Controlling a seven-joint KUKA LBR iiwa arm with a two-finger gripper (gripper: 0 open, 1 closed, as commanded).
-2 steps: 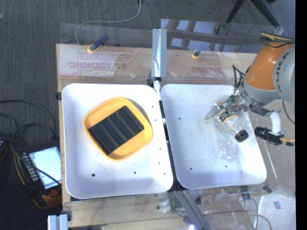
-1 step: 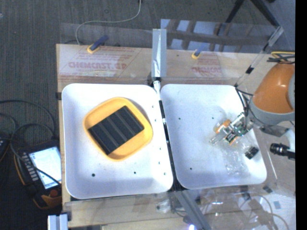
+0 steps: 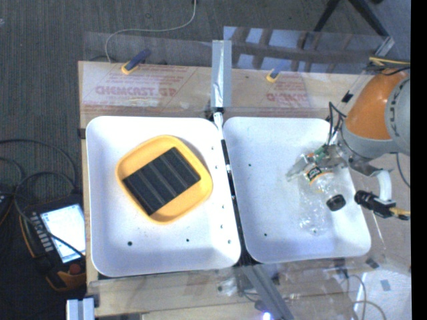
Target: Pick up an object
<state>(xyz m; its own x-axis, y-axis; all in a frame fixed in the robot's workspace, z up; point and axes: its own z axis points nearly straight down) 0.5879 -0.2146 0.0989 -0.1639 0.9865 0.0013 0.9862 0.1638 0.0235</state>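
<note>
Clear plastic bottle (image 3: 313, 205) lies on its side in the right bin (image 3: 267, 199), toward that bin's right edge, its dark cap (image 3: 335, 202) pointing at the right rim. Its see-through body is hard to trace against the white floor. Just above it, the gripper (image 3: 319, 165) hangs over the bin's upper right part, close to the bottle's upper end; whether it touches the bottle cannot be told, and whether the hand is released or clenched cannot be told either. The grey arm with its orange band (image 3: 373, 115) comes in over the right rim. In the left bin (image 3: 107, 245), near its middle, rests a yellow tray (image 3: 130, 162) with a black ribbed panel (image 3: 162, 179) on top, turned at a slant to the bin's edges.
</note>
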